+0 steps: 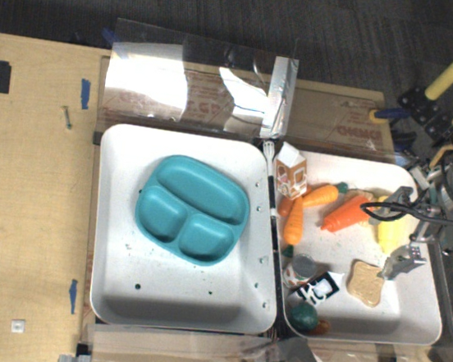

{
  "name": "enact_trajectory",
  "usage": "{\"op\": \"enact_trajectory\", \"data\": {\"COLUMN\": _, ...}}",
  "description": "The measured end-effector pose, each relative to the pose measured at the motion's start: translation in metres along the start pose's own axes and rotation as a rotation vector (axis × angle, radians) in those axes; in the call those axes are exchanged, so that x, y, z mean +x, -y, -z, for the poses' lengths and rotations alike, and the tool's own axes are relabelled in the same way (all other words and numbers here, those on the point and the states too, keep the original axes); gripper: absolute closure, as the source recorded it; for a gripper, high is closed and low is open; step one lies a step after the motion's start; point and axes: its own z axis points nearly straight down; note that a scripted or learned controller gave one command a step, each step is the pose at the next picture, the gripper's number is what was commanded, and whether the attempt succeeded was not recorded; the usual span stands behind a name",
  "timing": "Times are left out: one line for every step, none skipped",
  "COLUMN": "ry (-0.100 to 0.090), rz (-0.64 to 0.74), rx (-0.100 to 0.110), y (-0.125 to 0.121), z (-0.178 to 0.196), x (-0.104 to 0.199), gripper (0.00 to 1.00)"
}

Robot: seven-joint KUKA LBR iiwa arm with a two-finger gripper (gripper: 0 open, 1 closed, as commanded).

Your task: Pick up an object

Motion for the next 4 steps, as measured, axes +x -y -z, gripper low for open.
{"op": "enact_trajectory", "data": {"ry": -0.011, "rz": 0.003, "rx": -0.003, "y": 0.017, "z": -0.126, "x": -0.037, "gripper": 0.0}}
{"op": "enact_trajectory", "data": {"ry": 0.003, "rz": 0.08, "rx": 0.0, "y": 0.027, "z": -0.196, "x": -0.161, "gripper": 0.0}}
{"op": "enact_trajectory", "data": {"ry": 0.009, "rz": 0.084, "rx": 0.001, "y": 0.025, "z": -0.186, "x": -0.163, "gripper": 1.0}}
{"op": "enact_trajectory", "data": {"ry": 0.014, "rz": -0.014, "rx": 0.0, "y": -0.009, "z": -0.073, "x": -0.171, "gripper": 1.0}}
